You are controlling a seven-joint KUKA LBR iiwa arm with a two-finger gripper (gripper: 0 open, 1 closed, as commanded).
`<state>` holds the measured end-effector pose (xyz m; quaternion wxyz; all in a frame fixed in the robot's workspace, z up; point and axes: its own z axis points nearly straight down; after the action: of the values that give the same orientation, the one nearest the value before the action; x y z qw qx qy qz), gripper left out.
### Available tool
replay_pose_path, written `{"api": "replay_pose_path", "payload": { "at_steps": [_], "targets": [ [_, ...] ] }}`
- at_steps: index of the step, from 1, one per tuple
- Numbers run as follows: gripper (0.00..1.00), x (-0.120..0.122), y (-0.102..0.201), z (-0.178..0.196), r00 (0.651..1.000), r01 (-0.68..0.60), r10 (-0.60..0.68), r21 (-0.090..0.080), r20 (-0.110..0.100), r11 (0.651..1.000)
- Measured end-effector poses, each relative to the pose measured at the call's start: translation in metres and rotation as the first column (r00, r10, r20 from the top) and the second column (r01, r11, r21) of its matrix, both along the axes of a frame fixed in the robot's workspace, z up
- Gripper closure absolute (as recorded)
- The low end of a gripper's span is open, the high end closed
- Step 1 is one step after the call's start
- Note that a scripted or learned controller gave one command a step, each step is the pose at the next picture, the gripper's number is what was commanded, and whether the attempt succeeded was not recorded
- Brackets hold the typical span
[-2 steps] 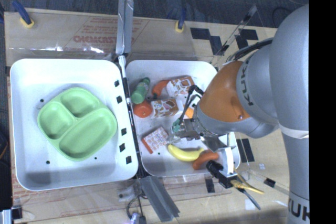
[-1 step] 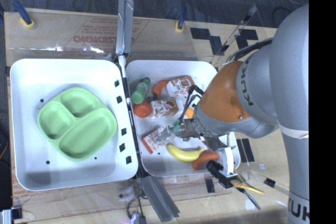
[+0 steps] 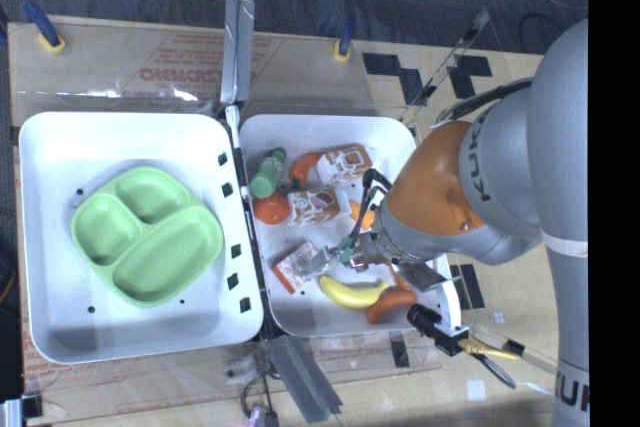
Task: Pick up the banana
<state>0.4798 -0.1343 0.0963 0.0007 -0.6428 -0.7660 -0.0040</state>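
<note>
The yellow banana (image 3: 351, 293) lies near the front edge of the right bin (image 3: 300, 127), its curve opening upward. My gripper (image 3: 349, 250) hangs just above and behind it, low over the bin's contents, largely covered by the grey wrist and its orange band (image 3: 432, 197). Nothing shows between gripper and banana except a small gap. A red-and-white packet (image 3: 298, 265) lies just left of the gripper.
The right bin also holds a green bottle (image 3: 267, 172), an orange-red round fruit (image 3: 270, 210), two snack packs (image 3: 344, 162) (image 3: 314, 205) and a red item (image 3: 388, 306) touching the banana's right end. The left bin (image 3: 60, 335) holds a green divided plate (image 3: 148, 235).
</note>
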Motion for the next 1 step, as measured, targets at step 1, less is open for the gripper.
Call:
{"api": "replay_pose_path", "payload": {
  "at_steps": [1],
  "targets": [
    [1.0, 0.0003, 0.0008, 0.0098, 1.0, -0.005, 0.005, 0.001, -0.001, 1.0]
  ]
}}
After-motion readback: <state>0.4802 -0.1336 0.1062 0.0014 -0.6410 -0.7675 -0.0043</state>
